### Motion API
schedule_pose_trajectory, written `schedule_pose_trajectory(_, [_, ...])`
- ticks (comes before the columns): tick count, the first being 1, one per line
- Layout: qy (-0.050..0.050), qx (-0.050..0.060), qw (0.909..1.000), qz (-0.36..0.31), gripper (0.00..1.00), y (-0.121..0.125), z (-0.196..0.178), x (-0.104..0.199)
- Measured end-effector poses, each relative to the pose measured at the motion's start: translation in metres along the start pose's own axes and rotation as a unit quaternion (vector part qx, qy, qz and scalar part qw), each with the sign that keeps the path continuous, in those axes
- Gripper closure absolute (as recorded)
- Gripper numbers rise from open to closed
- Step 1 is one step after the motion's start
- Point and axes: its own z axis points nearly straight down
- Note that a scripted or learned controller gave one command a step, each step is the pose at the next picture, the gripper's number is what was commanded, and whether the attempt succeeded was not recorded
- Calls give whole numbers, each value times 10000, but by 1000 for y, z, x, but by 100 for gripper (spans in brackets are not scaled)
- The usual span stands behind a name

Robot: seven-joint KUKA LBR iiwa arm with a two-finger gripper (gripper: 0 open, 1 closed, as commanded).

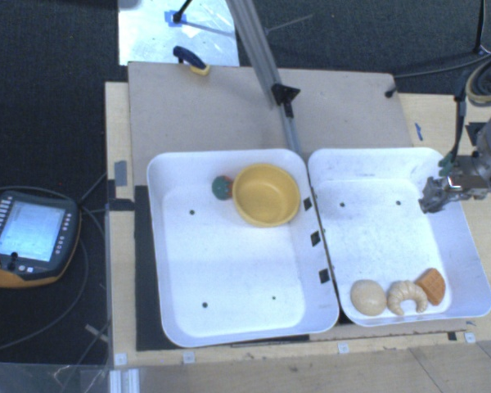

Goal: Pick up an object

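You have the gripper point(436, 193) at the 3 o'clock edge of the right bin point(393, 170), hanging over the bin's rim; its fingers are too small and blurred for you to tell whether they stand apart or together, and nothing shows between them. Your candidates in that bin sit in a row at its 6 o'clock side: a pale round bun point(368, 297), touching a croissant point(407, 296) at its 3 o'clock, which touches an orange wedge point(431, 285) further toward 3 o'clock; all three lie well apart from the gripper. In the left bin point(229, 301), at 12 o'clock, you see a yellow bowl point(266, 194) upright, with a small green ball point(222, 187) just beside it at its 9 o'clock. A teach pendant point(29, 237) lies off the bench at 9 o'clock.
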Motion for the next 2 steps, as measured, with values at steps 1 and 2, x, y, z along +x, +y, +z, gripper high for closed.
schedule_pose_trajectory(1, [1, 7, 10000, 6, 100, 14, 20, 50])
schedule_pose_trajectory(2, [1, 2, 10000, 2, 100, 37, 24, 100])
